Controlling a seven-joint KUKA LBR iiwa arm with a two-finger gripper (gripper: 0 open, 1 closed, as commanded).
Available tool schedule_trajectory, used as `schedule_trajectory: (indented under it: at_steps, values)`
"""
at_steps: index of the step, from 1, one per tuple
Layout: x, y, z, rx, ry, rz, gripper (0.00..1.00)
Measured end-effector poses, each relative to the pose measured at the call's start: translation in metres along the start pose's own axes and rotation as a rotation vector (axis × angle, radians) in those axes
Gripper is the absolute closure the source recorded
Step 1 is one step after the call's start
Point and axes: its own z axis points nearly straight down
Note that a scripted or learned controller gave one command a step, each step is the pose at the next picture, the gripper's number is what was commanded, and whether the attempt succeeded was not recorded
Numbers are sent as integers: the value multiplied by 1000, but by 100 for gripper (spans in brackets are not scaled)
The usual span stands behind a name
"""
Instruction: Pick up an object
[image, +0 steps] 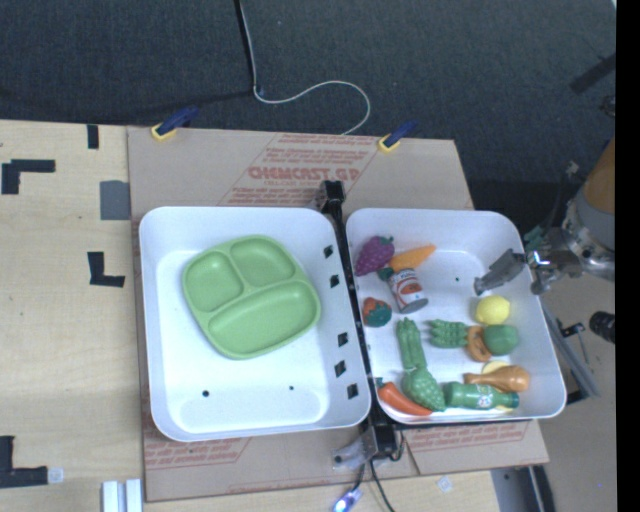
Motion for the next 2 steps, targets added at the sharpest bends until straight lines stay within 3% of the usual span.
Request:
schedule_trajectory:
  at_steps: [1,2]
  values:
    - [16,-57,-219,-20,-6,-1,0]
    - [17,-55,-219,-3,-3,-1,100]
